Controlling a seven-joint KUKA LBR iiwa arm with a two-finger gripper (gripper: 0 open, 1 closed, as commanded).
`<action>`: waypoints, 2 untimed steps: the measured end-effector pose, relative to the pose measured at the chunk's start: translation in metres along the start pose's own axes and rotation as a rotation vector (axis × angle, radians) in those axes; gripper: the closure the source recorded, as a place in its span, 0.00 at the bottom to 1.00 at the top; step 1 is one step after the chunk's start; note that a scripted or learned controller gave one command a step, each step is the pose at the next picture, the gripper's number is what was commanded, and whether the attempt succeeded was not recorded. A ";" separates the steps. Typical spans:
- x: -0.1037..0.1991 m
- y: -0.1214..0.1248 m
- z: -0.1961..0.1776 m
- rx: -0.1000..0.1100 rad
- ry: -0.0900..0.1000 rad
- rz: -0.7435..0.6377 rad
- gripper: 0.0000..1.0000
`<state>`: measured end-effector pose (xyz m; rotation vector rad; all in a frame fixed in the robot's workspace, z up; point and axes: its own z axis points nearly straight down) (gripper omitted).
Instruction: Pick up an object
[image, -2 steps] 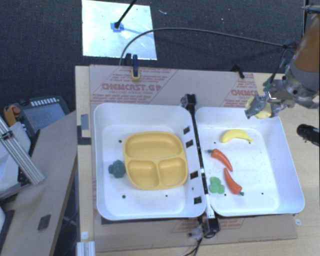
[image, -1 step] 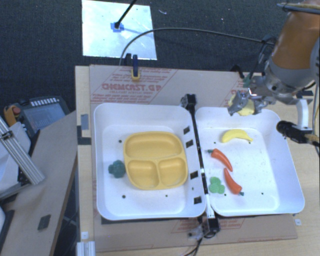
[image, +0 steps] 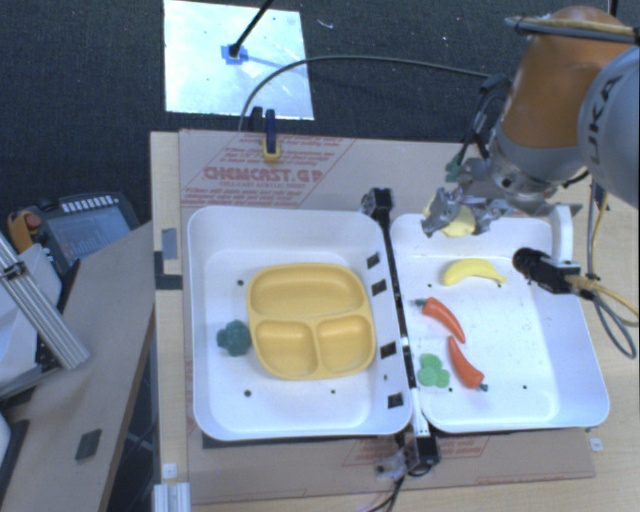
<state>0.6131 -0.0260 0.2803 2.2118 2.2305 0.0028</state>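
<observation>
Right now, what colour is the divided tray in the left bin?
Yellow; the divided tray shows clearly in the camera view.

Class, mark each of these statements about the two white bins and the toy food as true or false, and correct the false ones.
1. The yellow divided plate lies in the left white bin. True.
2. The yellow toy banana lies on that plate. False: it lies in the right white bin.
3. Two orange-red toy carrots lie in the right bin. True.
4. The gripper hangs over the left bin. False: it is over the right bin's far edge.
</observation>
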 end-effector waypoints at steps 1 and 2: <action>0.052 0.007 0.003 -0.001 0.000 0.000 1.00; 0.100 0.014 0.030 0.001 0.000 0.000 1.00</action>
